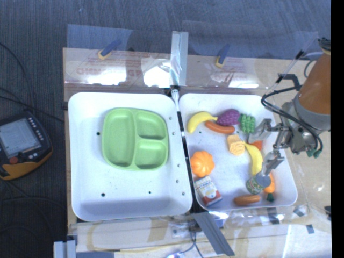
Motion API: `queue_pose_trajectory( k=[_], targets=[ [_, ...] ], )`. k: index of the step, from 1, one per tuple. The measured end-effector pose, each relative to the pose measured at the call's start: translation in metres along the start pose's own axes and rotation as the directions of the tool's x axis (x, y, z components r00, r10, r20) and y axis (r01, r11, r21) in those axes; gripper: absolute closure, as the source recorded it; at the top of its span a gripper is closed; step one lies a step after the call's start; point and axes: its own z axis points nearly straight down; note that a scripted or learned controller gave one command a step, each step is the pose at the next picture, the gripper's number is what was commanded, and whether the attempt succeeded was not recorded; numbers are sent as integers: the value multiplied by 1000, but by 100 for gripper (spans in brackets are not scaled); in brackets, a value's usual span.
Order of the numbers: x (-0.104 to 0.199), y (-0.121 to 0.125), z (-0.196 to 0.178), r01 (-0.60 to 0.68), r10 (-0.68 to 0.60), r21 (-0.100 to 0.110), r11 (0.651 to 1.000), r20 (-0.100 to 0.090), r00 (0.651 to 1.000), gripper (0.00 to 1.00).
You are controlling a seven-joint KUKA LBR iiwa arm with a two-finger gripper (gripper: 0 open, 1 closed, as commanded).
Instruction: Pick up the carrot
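The carrot (271, 183) appears as an orange piece with a green tip, lying near the right bin's front right corner, partly behind a small round can (256, 185). My gripper (264, 147) hovers over the right side of that bin, just above and behind the carrot. Its fingers (270, 162) are spread open. A small red-orange item (257, 143) and the end of a yellow banana (253, 157) lie beneath the gap between them. Nothing is held.
The right bin (287, 198) also holds a second banana (198, 121), purple grapes (230, 116), a green vegetable (247, 123), two sausages (246, 200), a yellow block (235, 144), a pumpkin (201, 163) and a small carton (207, 190). A green divided plate (135, 138) sits in the left bin.
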Motion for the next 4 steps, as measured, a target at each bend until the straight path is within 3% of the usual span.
queue_pose_trajectory(
  k=[1,2,3,4],
  targets=[
    [31,-56,122,-155,155,-3,988,-11,988,0],
    [-37,-25,132,135,-135,14,991,25,991,0],
    [16,-56,140,-148,148,1,989,18,989,0],
    [14,-55,132,-145,145,3,989,16,989,100]
  ],
)
